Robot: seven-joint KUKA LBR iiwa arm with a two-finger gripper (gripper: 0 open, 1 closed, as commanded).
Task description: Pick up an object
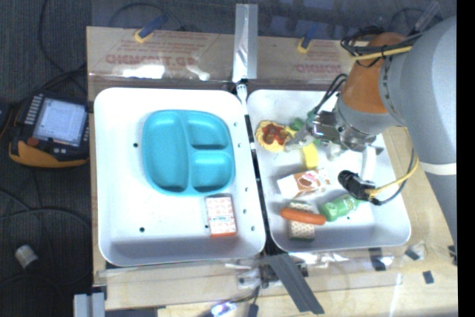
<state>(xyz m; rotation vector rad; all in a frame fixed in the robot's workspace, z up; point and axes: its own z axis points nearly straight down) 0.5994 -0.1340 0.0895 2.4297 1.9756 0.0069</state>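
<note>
Nearest, left bin [111, 226]: small carton [220, 216], then blue tray [187, 150]. Right bin [393, 226]: carrot [303, 217], green piece [340, 208], white packet [306, 182], yellow block [309, 155], pizza toy [272, 135]. Gripper [326, 131] low at the bin's far side, near the yellow block; whether its claw is spread or pinching cannot be told. Advice: settle squarely over one separate item, clear of neighbours, before closing.

The left white bin [119, 219] holds a blue divided tray [185, 151] and, near its front right corner, a small red-and-white box [220, 217]. Left of the tabletop [111, 59], an orange-cased handheld pendant [50, 128] with a lit screen lies on the dark carpet [44, 11], cables trailing around it.
</note>
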